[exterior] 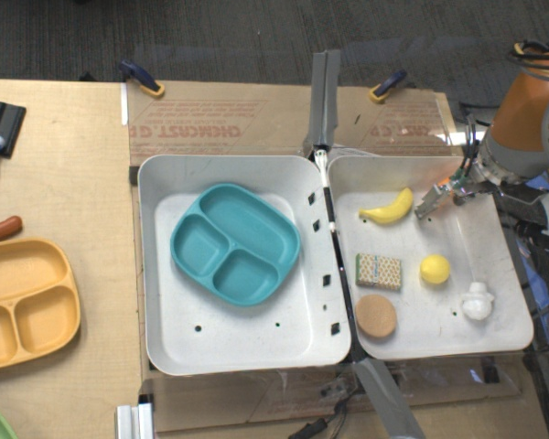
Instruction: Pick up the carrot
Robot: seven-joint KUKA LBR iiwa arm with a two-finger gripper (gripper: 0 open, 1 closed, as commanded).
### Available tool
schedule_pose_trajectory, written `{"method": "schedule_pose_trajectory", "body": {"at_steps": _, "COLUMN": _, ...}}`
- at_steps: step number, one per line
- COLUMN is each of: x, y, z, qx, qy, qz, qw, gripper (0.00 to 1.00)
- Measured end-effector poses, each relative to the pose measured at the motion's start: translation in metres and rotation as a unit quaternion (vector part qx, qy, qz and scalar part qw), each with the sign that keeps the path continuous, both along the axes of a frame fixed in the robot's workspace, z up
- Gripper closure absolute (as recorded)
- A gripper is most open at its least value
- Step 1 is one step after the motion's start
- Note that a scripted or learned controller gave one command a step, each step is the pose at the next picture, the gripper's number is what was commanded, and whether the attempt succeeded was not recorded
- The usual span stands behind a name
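My gripper [427, 206] hangs low over the back of the right bin [503, 245], on the end of the grey arm with its orange band [529, 94]. It points down and to the left, just right of a yellow banana [389, 208]. Nothing shows between its tips. Below it in the same bin lie a yellow lemon [435, 269], a patterned square block [379, 271], a round tan disc [376, 315] and a small white object [477, 303].
The left bin [165, 337] holds a teal divided plate [235, 243]. On the wooden table to the left sit an orange divided tray [23, 305] and a reddish sausage-like item [0, 229]. A metal divider [325, 108] runs between the bins.
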State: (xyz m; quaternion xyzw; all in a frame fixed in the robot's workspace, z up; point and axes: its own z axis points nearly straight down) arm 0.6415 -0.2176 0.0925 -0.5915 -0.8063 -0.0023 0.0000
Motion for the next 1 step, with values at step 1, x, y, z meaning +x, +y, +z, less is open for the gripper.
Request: {"method": "schedule_pose_trajectory", "body": {"at_steps": 1, "x": 0.0004, "y": -0.0015, "z": 0.0106, "qx": -0.0019, "qy": -0.001, "qz": 0.0, "qw": 1.0, "gripper": 1.0}}
